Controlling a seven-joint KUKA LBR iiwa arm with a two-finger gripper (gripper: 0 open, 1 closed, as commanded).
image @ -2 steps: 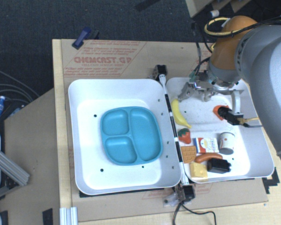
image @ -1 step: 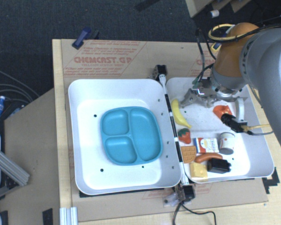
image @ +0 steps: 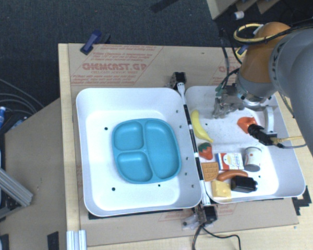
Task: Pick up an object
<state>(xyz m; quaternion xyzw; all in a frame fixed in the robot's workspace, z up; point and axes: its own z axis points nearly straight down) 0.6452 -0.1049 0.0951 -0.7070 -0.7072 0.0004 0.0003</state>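
While the gripper (image: 223, 108) hangs at the right bin's (image: 289, 184) far-left corner, its fingers too blurred to judge, it should descend squarely over the banana (image: 199, 127) against the left wall.

There are two shallow white bins (image: 94, 191), one blue plastic plate with three parts (image: 145, 150), one yellow toy banana (image: 199, 127) and one small silver can (image: 252, 159).
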